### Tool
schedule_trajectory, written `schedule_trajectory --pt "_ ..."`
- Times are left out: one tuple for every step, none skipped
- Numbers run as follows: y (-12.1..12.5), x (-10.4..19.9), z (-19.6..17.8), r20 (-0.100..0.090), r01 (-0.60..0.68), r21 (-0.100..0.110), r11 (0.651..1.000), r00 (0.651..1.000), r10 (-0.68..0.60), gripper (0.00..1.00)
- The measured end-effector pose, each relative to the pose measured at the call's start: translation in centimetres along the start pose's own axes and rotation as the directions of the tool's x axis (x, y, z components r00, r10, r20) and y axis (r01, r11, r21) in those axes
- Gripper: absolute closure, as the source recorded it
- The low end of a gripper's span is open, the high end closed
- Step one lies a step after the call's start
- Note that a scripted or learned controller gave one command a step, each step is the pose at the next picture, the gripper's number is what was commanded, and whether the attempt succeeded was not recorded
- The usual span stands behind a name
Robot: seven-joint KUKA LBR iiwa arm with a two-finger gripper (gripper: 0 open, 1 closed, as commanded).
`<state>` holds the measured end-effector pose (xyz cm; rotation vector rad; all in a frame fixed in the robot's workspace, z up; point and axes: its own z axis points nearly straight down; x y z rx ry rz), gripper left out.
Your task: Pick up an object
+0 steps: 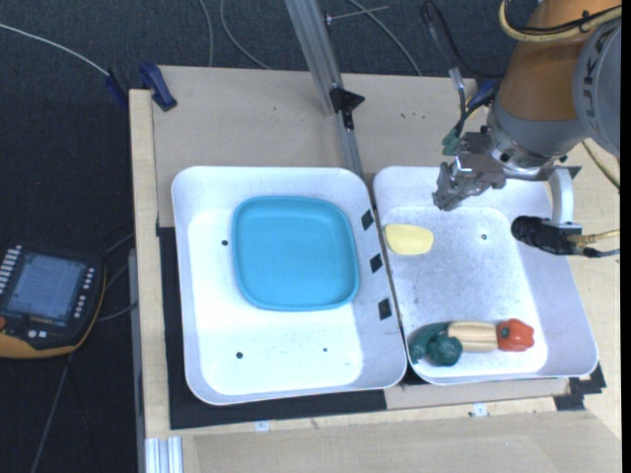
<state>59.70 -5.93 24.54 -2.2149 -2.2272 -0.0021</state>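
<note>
Overhead, tool (450, 195) above right bin (552, 294), grip state unclear, yellow piece (408, 239) nearby, blue plate (294, 252) in left bin (202, 294).

Pale yellow rounded piece (408, 238): lying flat near the left wall of the right bin (552, 294), upper half. Along that bin's near edge, a row of three: dark green lump (435, 346), tan cylinder (472, 336) lying on its side, red rounded piece (515, 335). Adjacent pieces appear to touch. Blue square plate (295, 252): flat in the left bin (202, 264).
</note>
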Motion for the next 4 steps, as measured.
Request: schedule_trajectory --pt "1.9 4.6 -0.7 0.000 -0.001 -0.001 1.000 1.000 0.001 1.00" --pt "3.1 9.6 -0.6 0.000 -0.001 0.000 1.000 1.000 0.001 1.00" --pt "5.4 13.9 -0.6 0.001 -0.002 0.000 1.000 1.000 0.002 1.00" --pt "5.4 13.6 -0.7 0.001 -0.005 0.000 1.000 1.000 0.005 0.00"
